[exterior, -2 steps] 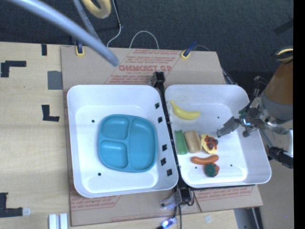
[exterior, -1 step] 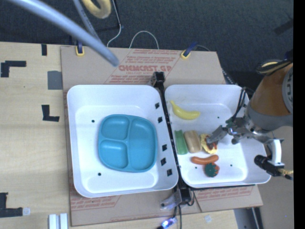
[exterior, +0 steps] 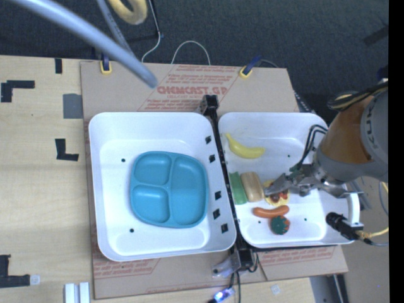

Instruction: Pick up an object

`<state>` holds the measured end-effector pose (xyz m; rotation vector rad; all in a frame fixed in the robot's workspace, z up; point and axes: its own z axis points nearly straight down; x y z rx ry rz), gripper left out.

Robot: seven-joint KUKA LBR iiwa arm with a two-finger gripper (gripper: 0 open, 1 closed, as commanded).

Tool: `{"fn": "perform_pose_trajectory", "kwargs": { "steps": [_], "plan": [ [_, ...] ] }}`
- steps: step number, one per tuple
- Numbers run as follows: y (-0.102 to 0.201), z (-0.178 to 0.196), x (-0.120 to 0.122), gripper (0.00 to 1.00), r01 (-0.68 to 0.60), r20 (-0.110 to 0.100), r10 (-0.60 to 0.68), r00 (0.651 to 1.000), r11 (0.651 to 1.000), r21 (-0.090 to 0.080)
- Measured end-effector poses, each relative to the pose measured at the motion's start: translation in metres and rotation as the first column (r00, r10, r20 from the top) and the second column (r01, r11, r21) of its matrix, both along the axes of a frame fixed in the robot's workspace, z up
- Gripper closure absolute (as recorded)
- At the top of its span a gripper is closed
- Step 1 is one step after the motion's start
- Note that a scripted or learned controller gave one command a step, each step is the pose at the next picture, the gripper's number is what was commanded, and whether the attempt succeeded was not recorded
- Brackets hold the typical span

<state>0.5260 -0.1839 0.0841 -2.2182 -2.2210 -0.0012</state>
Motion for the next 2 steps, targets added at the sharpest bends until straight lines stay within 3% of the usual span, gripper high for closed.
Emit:
{"fn": "perform_pose_trajectory", "kwargs": {
  "steps": [1,2],
  "plan": [
    [0.000,0.014,0.002,1.00,-0.002,0.005,0.002,1.000,1.000,-0.001],
    [-0.007,0.074,0.007,1.00,0.000,0.006,0.000,1.000,1.000,-0.004]
  ]
}}
